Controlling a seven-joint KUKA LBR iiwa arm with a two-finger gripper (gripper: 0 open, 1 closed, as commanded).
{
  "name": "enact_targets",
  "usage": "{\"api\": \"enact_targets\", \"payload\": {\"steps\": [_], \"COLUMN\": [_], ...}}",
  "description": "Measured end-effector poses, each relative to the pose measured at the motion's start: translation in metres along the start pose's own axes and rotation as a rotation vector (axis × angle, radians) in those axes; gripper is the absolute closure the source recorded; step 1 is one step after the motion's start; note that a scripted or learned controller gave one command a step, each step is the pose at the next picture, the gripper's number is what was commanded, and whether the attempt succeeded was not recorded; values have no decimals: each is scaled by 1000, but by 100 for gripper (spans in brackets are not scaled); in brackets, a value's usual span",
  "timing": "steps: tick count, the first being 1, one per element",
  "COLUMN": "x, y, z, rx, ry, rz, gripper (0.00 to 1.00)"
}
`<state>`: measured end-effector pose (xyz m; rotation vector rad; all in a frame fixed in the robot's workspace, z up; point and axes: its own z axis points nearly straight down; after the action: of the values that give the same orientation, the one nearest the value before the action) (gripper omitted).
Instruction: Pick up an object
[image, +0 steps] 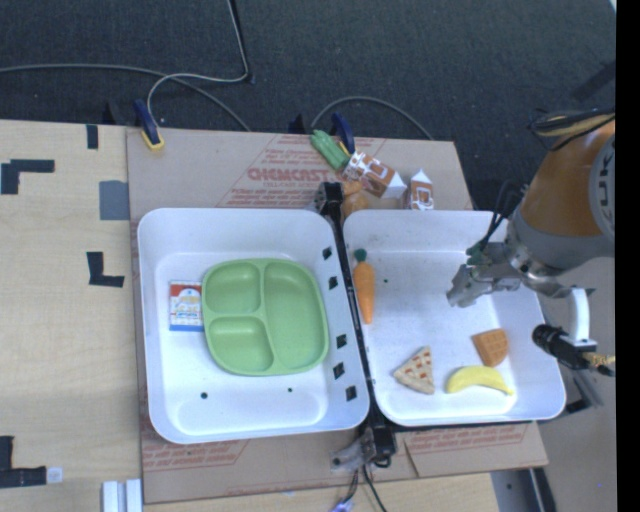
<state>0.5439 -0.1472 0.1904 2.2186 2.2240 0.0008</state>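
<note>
The right bin (400, 232) holds a carrot (363, 288) against its left wall, a pizza slice (415, 370), a yellow banana (479, 380) and an orange cracker-like piece (491, 346) near the front. My gripper (470, 287) hangs over the right bin's right half, above and behind the orange piece. Nothing shows between its fingers. The grey arm with its orange band (570, 190) comes in from the right.
The left bin (160, 230) holds a green divided plate (267, 315) and a small card box (186, 305) beside it. Small cartons (385, 180) and a green object (330, 150) lie behind the bins. Cables run across the back.
</note>
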Motion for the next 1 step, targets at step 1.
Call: {"api": "enact_targets", "payload": {"steps": [1], "x": [0], "y": [0], "z": [0], "rx": [1], "ry": [0], "rz": [1], "gripper": [0]}}
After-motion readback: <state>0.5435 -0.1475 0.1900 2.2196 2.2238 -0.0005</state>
